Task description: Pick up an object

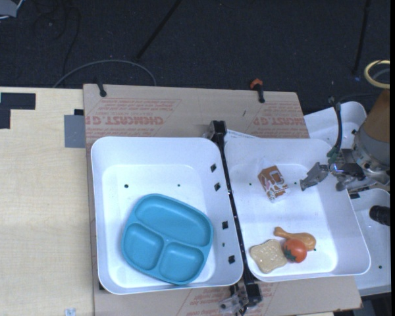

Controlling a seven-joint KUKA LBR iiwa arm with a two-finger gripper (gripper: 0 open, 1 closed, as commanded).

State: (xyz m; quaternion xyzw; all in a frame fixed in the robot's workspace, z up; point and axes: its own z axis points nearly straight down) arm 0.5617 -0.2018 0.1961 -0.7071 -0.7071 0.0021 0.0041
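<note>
My claw (pixel 329 178) hangs over the right white bin (pixel 345 268), fingers spread and holding nothing. The small brown-and-white box (pixel 272 182) lies just to its left. The orange-red toy vegetable (pixel 295 245) and tan bread slice (pixel 268 255) lie near the bin's front edge

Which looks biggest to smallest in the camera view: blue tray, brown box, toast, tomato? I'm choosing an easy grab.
1. Blue tray, by far the largest.
2. Toast.
3. Brown box, close to the toast in size, so that order is unsure.
4. Tomato, smallest.
</note>
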